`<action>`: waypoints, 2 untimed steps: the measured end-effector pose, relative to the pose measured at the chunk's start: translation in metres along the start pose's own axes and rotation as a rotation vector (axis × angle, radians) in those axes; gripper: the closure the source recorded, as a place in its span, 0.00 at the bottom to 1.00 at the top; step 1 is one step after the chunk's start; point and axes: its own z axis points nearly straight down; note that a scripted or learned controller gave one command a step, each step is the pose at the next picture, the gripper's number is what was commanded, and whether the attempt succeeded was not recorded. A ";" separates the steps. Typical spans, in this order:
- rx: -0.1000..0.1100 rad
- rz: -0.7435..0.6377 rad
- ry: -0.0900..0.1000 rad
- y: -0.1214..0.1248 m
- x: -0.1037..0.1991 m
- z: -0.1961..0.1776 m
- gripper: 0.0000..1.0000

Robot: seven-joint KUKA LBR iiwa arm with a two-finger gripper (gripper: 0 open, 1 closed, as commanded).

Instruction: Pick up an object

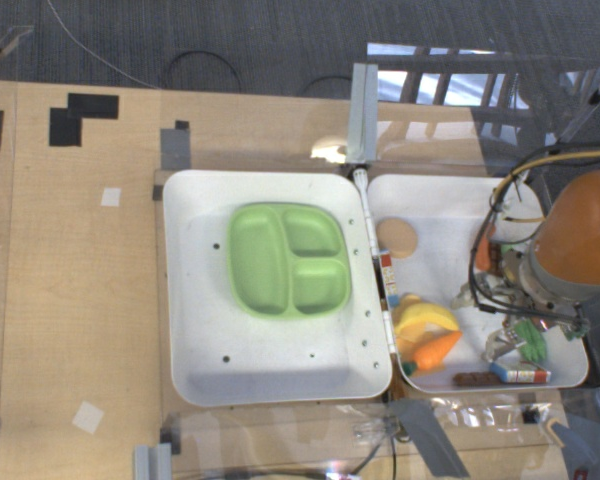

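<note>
The two-finger gripper (508,340) is lowered into the right white bin (435,208), near its front right corner, beside a green plastic object (532,339). Finger state cannot be told. Approach is judged underway; closing on the object follows.

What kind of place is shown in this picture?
Probably a robotics lab or test bench, not a home. A robot arm reaches over two white bins fixed on a wooden bench, one holding a green divided plate, the other toy food like a banana and carrot.
</note>
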 end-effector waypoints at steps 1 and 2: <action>0.000 0.070 -0.003 0.049 -0.011 -0.001 0.00; -0.005 -0.135 0.006 -0.028 -0.029 -0.010 0.00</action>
